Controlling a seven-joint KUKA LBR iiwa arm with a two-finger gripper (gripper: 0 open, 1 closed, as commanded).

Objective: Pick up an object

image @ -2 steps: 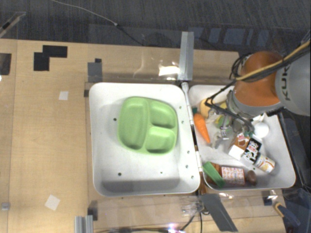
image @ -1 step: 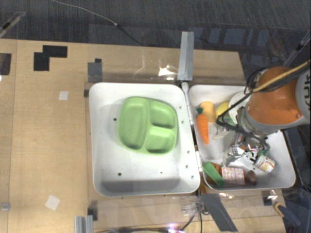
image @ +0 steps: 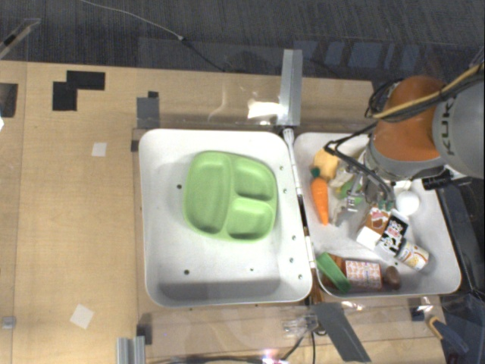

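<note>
From the fixed camera above the bench, my arm [image: 413, 127] comes in from the right of the frame, its orange band sitting over the upper part of the right bin [image: 447, 275]; my pincer [image: 355, 197] hangs low in the middle of that bin, amid a tangle of cables and metal, and I cannot tell how it is set or whether it has hold of anything; the wrist hides too much.

The things I may pick all lie in the right bin, which is why I am reaching there and not to the left; a carrot [image: 321, 201] lies lengthwise just left of my pincer, close to the divider between the bins; a yellow piece [image: 326, 163] sits above it, near the bin's upper left corner; a white ball [image: 408, 202] rests to the right of the pincer; a small printed carton [image: 390, 233] and a little bottle [image: 413, 257] lie toward the lower right; a green piece [image: 332, 272] and a brown-labelled pack [image: 365, 273] lie along the bottom wall, touching or nearly so.

The left bin [image: 159, 271] holds a green divided plate [image: 229, 194], lying flat near its centre, well apart from my reach.

I judge the carrot the likeliest target, since it lies nearest the pincer and stands free enough on its left side; the crowding to the right could spoil a grasp, I think.
</note>
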